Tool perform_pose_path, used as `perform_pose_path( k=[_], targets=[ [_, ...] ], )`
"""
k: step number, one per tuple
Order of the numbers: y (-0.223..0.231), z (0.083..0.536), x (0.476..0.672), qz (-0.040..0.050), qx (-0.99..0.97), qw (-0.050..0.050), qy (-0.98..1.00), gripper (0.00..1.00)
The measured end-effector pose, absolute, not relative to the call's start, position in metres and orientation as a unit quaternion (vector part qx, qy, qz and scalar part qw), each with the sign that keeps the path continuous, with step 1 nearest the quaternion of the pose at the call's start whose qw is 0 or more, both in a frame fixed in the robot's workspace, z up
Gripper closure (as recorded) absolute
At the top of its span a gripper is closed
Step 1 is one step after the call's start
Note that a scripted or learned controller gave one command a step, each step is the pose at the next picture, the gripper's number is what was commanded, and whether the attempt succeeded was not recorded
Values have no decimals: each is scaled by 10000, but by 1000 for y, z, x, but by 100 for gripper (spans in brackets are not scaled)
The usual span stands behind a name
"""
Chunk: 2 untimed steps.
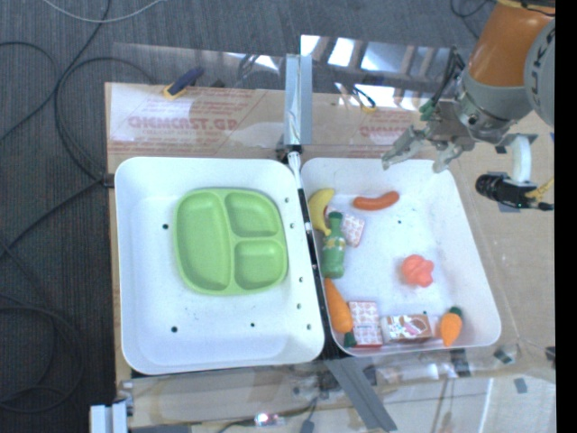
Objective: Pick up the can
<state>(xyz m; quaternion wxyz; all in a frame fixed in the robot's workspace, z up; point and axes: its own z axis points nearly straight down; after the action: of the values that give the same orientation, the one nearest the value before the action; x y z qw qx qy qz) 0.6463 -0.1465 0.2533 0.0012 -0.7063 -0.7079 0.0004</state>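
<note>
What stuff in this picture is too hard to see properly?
- Can: nothing in the right bin clearly reads as one; the toys are too small.
- Small boxes: printing too tiny to read.
- Arm: cut off by the top and right edges.
- Lower carrot: partly tucked against the bin wall.

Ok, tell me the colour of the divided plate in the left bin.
Light green; the divided plate shows best in the camera view.

Small pinkish-white can (353, 231) lies touching the green bottle (334, 246).
</note>
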Motion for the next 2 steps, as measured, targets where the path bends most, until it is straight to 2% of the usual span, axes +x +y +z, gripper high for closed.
perform_pose_path(
  k=[1, 2],
  targets=[
    [-146, 253, 646, 4, -7063, 12, -7079, 0],
    [-166, 139, 590, 9, -6834, 14, -7301, 0]
  ],
)
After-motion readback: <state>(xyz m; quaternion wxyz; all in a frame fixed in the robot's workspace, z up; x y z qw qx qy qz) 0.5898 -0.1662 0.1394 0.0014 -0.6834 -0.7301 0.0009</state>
